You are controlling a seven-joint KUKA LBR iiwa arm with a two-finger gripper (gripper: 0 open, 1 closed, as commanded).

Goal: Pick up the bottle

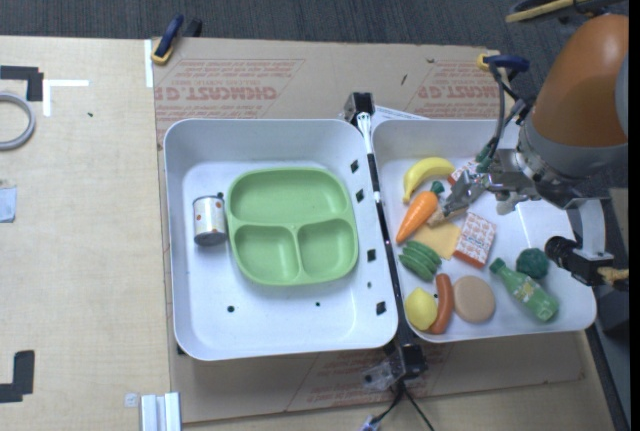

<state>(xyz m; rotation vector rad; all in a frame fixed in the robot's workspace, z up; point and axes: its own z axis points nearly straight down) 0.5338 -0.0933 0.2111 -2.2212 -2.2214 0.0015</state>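
The bottle is green with a pale label. It lies on its side in the right bin, near the front right corner, its cap pointing up-left. My gripper hangs over the middle of that bin, above the carrot and a red-and-white box. That puts it well up and left of the bottle, apart from it. Nothing shows held in it.
Crowding the right bin are a banana, cheese wedge, green pickle, lemon, sausage, round bun and broccoli beside the bottle. The left bin holds a green divided plate and a small can.
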